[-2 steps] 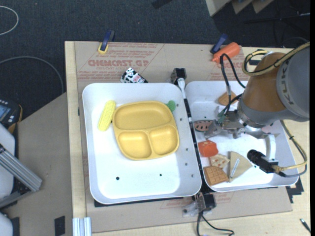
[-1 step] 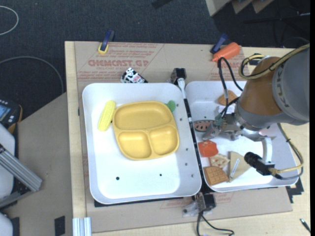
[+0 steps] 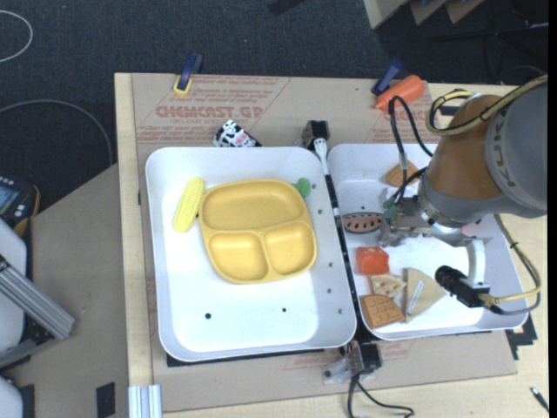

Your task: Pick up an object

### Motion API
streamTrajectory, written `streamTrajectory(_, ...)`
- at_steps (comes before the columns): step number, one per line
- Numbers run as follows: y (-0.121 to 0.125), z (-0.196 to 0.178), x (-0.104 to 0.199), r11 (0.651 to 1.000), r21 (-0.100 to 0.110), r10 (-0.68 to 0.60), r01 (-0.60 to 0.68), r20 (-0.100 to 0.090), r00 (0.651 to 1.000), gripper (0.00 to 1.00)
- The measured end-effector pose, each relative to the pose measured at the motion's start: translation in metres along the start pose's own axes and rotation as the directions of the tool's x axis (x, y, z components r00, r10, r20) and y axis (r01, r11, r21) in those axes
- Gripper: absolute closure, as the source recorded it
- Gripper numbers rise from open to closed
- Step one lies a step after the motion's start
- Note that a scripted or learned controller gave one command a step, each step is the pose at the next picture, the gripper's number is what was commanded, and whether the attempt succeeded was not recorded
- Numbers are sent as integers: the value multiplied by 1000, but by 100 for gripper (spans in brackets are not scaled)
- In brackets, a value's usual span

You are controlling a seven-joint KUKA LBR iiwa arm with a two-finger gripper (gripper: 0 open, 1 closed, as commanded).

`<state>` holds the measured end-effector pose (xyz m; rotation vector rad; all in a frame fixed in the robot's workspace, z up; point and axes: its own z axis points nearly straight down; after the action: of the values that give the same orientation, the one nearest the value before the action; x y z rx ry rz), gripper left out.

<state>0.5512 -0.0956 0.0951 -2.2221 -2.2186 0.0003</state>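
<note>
Currently, in the camera view, the arm (image 3: 487, 159) reaches in from the right edge and bends low over the right bin (image 3: 348, 159), its gripper (image 3: 402, 225) down among the toy food at centre right, so a pick looks under way. Whether the hand is apart or together cannot be told; the wrist hides it. Candidate objects lie just below it: a red piece (image 3: 372, 259), a watermelon slice (image 3: 359, 223), a cracker (image 3: 378, 308). The left bin (image 3: 165, 259) holds a yellow divided plate (image 3: 257, 229) and a corn cob (image 3: 188, 204).
</note>
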Motion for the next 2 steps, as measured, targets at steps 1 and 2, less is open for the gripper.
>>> streamTrajectory(1,11,-55,-3,1000,-9,-2,2,3,1000,100)
streamTrajectory(2,10,-99,-1,1000,-8,-3,3,3,1000,100)
